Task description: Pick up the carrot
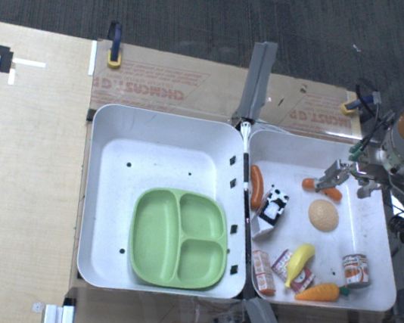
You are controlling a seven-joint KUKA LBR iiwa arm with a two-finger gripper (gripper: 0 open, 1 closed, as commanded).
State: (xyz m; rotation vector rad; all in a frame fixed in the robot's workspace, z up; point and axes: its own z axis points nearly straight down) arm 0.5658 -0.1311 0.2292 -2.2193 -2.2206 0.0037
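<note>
right white bin (363,299) holds a carrot (317,292) near its front; jaws (335,179) spread open over another carrot (322,189), gripping nothing.

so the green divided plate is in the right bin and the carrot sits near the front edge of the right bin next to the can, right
Not quite. In the camera view the green divided plate lies in the left bin, not the right one. The rest holds: the carrot sits near the front edge of the right bin, next to the can.
</note>
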